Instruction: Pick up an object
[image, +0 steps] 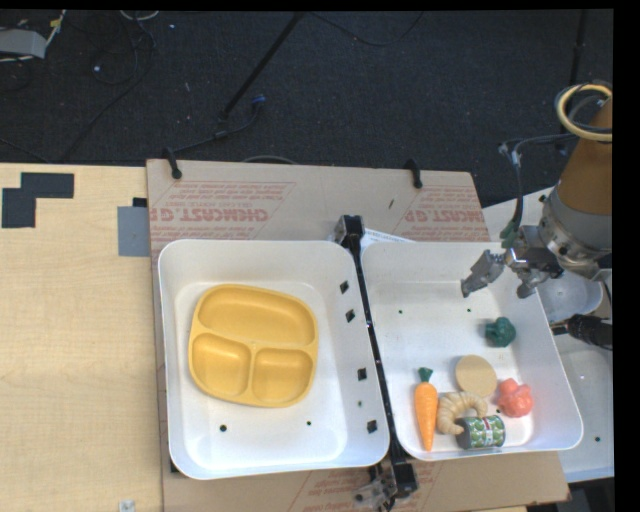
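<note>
- Candidate objects, right bin: we count a dark green piece (500, 331) just below and slightly right of the gripper (503, 272); further below it a tan disc (476, 375), a pink lump (514, 397), a pale curled piece (462, 406), a small green-labelled can (482, 432) and a toy carrot (426, 414).
- Grouping: the lower five lie close together, several touching; the green piece sits apart from them, near the bin's far-right wall.
- Gripper: we see its two fingers spread apart with nothing between them, poised over the upper part of the right bin (440, 275).
- Progress: we judge the pick not yet begun; every object rests on the bin floor, so approach, closing and lift all remain.
- Open room: bare white floor lies to the gripper's left and directly beneath it, offering free descent.
- Edges: the right wall runs close beside the green piece; the lower rim hems the cluster; we expect crowding there to hinder a clean grasp.
- Left bin (250, 262): well away to the gripper's left past the central divider (363, 330), holding a yellow compartment tray (254, 343).
</note>
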